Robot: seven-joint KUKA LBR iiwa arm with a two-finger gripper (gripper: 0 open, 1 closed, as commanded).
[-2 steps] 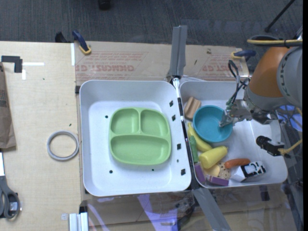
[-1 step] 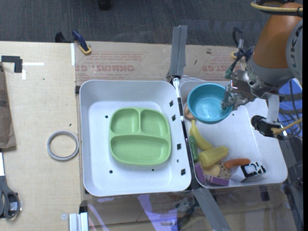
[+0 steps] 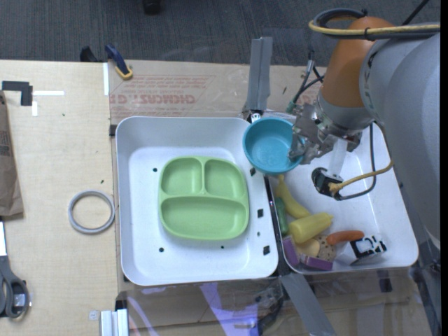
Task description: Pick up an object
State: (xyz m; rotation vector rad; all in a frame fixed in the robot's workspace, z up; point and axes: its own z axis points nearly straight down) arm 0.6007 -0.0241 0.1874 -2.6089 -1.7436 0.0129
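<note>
the blue bowl (image 3: 269,144) was up in the air, tilted, hanging over the seam between the two white bins, just to the left of the gripper (image 3: 302,148). its right rim sat between the gripper's fingers, which were pinched narrow on that edge, so the bowl looked held and already lifted clear of the right bin (image 3: 392,208).

the step in hand seemed to be the lift. to do it well, the arm would best rise straight and slowly, since a grip on one rim lets a bowl swing or slip out, and the tilt suggested the hold was not balanced.

below the gripper, in the right bin, lay a yellow banana-like piece (image 3: 289,200), a pale yellow cylinder (image 3: 311,225), an orange carrot-shaped toy (image 3: 344,236) and a small black and white item (image 3: 369,246). a black cable end (image 3: 326,183) hung just under the wrist. further left of the gripper, the left bin (image 3: 133,201) held a green divided plate (image 3: 204,199), and well beyond it a grey ring (image 3: 92,211) lay on the bench.
</note>
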